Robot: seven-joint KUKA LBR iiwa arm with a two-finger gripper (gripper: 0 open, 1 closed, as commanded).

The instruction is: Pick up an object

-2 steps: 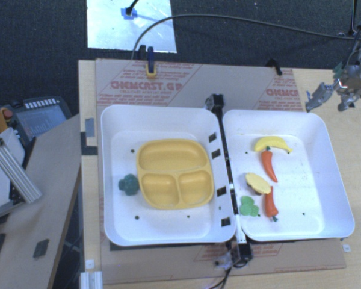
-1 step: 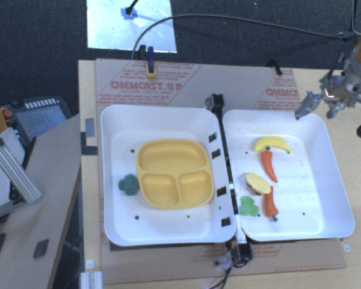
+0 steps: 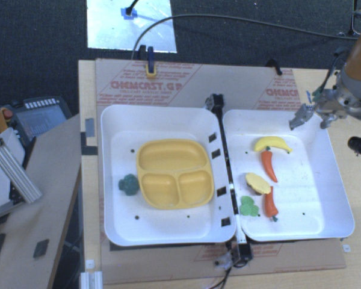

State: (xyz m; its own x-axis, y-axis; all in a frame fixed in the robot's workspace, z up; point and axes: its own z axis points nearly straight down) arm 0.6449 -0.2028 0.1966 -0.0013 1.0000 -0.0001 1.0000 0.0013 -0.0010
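Observation:
My gripper hangs over the far right corner of the right bin, its two fingers spread open with nothing between them. Below and left of it in that bin lie a yellow banana, a red-orange chili, a yellow slice-shaped piece, a second orange carrot-like piece and a small green leafy piece. The banana is the closest to the gripper, roughly a hand's width away.
The left bin holds a yellow three-compartment tray and a dark green broccoli piece beside it. A black divider separates the bins. A teach pendant and a metal rail lie at the left.

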